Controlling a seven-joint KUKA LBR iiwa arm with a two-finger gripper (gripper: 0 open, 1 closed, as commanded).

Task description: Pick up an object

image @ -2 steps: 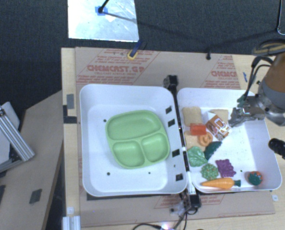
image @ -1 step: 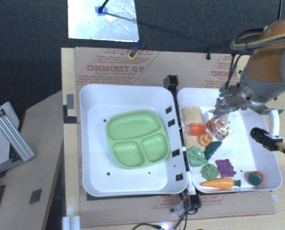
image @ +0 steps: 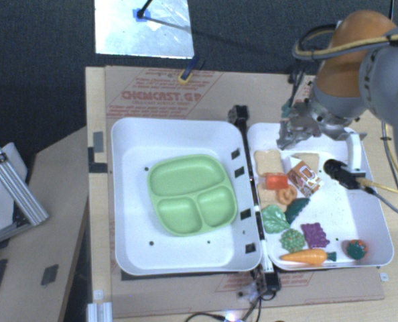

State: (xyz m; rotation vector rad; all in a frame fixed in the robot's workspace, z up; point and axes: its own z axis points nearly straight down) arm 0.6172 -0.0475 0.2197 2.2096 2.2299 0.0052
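- Over the far end of the right bin (image: 373, 200) hung the gripper (image: 294, 135), carried by the grey arm (image: 380, 72) with its orange band (image: 350, 42) reaching in from the right
- Whether its jaws were spread or pressed together could not be told; they showed only as a dark cluster with nothing visibly between them
- Just below the jaws, toward the near side, lay a pale bread slice (image: 268, 161), and beside it a second pale slice (image: 306, 159)
- Further toward the near edge from the jaws sat a red block (image: 275, 180), a small patterned box (image: 304, 178) and an orange pretzel-like piece (image: 286, 195)
- Well below the jaws lay a green leaf (image: 275, 219), a dark green piece (image: 297, 209), a broccoli floret (image: 292, 239), purple grapes (image: 314, 234) and an orange carrot (image: 307, 256)
- In the near right corner, far from the jaws, rested a round red-and-green toy (image: 356, 248)
- To the left of the jaws, across the divider, the left bin (image: 128, 153) held a green divided plate (image: 189, 193)
- A black cylindrical part (image: 338, 172) stuck out on the right of the jaws, near the white bracket (image: 353, 149)
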